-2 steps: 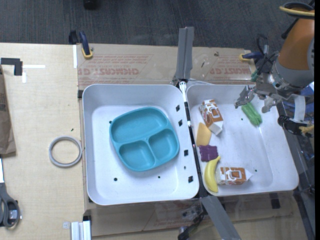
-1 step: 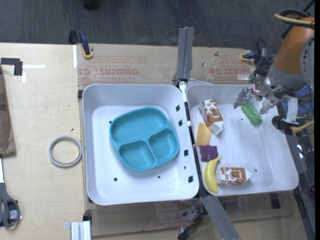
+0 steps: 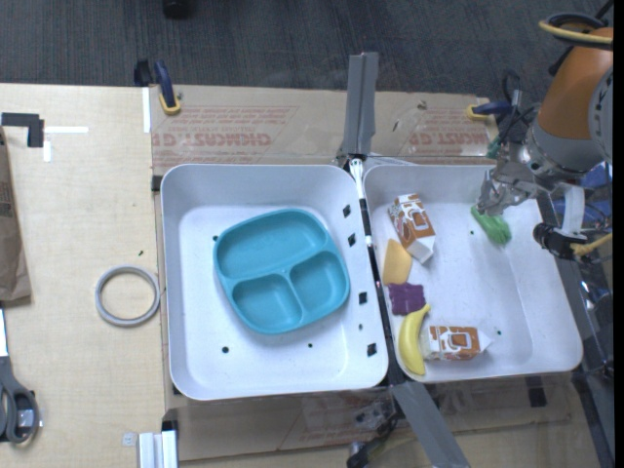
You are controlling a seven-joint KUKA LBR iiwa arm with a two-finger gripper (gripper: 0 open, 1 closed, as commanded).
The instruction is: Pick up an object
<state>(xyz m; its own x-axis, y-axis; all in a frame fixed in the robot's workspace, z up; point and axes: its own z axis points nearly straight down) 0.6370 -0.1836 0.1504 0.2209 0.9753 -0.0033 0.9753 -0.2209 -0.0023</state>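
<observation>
My gripper (image 3: 490, 203) hangs over the far right part of the right bin (image 3: 546, 291). A small green object (image 3: 495, 226) lies right under its tip and seems to touch it. Along the bin's left side lie an orange-and-white carton (image 3: 412, 224), a yellow wedge (image 3: 396, 260), a purple block (image 3: 407, 297) and a banana (image 3: 413, 339). A second orange-and-white carton (image 3: 456, 342) rests beside the banana near the front wall.
The left bin (image 3: 185, 261) holds a blue divided plate (image 3: 281, 269). A metal divider (image 3: 361, 115) stands between the bins at the back. On the wooden bench to the left are a grey ring (image 3: 128, 294) and scissors (image 3: 15, 408).
</observation>
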